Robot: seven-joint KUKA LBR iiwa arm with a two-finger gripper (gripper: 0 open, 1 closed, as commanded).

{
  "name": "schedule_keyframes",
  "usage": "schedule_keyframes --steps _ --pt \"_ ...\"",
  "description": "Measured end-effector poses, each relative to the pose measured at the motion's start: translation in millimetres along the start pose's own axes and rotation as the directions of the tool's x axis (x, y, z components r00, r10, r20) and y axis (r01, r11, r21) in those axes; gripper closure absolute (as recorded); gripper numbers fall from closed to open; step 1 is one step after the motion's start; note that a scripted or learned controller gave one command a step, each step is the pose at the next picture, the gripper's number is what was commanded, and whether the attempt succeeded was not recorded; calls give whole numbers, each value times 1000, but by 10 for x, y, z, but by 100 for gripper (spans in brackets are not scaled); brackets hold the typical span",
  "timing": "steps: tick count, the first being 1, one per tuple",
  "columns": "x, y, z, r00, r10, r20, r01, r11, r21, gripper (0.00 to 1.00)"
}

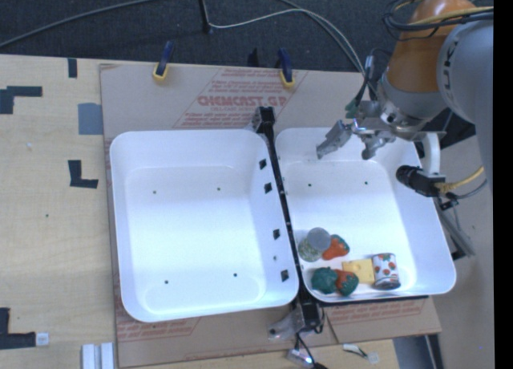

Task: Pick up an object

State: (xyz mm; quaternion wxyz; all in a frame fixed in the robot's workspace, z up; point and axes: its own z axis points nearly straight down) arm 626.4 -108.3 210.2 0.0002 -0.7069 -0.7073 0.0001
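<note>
Gripper (pixel 350 143) up at the right bin's (pixel 417 223) far edge, fingers spread, nothing between them.
Objects all bunched in that bin's near-left corner: grey round piece (pixel 315 243), orange-red toy (pixel 337 246), green lump (pixel 325 280), yellow block (pixel 358 270), small printed can (pixel 385 270) on its side. Left bin (pixel 136 199) beside it.

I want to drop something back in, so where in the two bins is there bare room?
The left bin has bare floor from wall to wall. In the right bin, the far half is bare, below the pincer. Its near end is crowded: green toy, yellow block, can, grey ball.
</note>
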Motion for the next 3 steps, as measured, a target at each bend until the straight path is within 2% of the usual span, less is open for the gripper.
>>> schedule_keyframes --steps 1,2,3 --pt "-14 -447 798 1000 1 -1 -1 1000 6 0" --pt "94 -1192 1235 1000 1 -1 -1 1000 5 0" --pt "-241 -885 637 1000 1 2 -1 1000 -5 0"
